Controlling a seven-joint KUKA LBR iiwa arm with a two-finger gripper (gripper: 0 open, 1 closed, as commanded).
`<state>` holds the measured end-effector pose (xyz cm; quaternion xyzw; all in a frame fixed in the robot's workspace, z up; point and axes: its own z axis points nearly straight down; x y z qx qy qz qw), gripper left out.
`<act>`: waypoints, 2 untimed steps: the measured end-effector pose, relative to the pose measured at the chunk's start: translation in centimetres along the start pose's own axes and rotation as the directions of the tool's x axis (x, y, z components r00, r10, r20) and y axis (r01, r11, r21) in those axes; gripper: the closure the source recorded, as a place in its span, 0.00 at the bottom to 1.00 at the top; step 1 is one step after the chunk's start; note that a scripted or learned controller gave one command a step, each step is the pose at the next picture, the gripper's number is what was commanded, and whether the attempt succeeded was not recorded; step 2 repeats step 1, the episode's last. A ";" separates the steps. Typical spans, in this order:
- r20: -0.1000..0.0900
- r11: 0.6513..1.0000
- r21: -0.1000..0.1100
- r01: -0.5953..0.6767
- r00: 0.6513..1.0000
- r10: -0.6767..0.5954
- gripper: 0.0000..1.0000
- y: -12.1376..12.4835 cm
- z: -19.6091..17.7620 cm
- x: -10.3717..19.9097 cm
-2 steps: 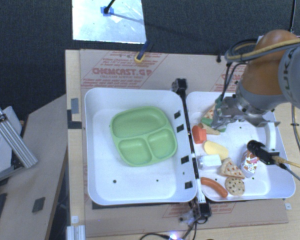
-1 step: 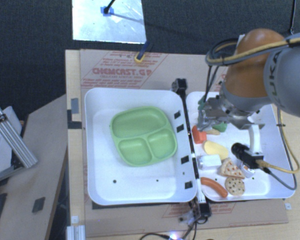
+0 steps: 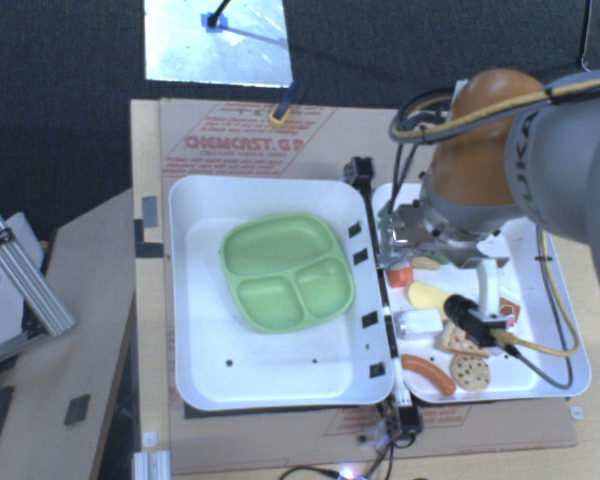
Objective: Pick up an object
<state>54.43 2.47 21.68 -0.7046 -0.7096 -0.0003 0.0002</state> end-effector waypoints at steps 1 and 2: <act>0.000 1.000 -0.002 -0.001 1.000 0.001 1.00 0.2 -1.4 -0.2; 0.000 1.000 -0.002 -0.001 1.000 0.001 1.00 0.2 -1.4 -0.2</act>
